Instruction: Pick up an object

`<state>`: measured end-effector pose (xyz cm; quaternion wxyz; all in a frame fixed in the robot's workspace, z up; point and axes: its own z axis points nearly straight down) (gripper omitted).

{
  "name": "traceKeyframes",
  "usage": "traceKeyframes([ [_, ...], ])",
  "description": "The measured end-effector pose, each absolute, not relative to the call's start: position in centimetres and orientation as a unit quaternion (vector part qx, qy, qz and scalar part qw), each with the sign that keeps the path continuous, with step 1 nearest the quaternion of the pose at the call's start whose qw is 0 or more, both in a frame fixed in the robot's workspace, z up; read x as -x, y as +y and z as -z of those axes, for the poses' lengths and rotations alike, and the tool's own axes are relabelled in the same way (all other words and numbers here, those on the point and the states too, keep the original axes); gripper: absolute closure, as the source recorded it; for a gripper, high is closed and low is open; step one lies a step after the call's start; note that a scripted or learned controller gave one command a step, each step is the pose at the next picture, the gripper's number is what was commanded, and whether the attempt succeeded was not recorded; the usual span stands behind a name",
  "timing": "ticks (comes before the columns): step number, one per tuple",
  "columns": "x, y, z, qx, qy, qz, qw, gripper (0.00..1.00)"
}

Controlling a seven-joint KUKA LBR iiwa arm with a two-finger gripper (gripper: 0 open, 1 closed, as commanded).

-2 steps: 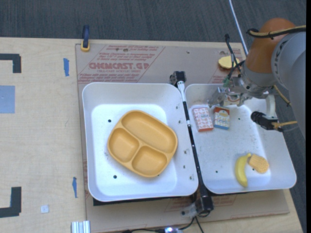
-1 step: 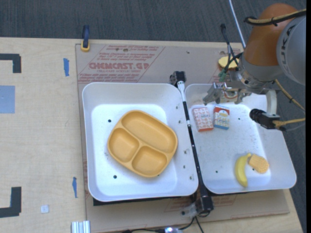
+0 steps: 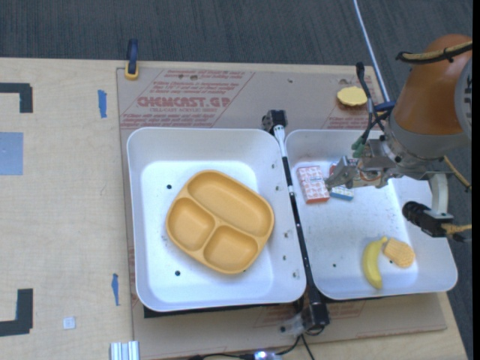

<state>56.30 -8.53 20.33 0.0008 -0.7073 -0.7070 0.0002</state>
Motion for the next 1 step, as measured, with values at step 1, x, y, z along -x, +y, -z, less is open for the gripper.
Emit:
traceKeyframes([
  [1,-51.96,-4.88,-21.55,0.707,-0.707,-0.0001,0.001,1.0],
])
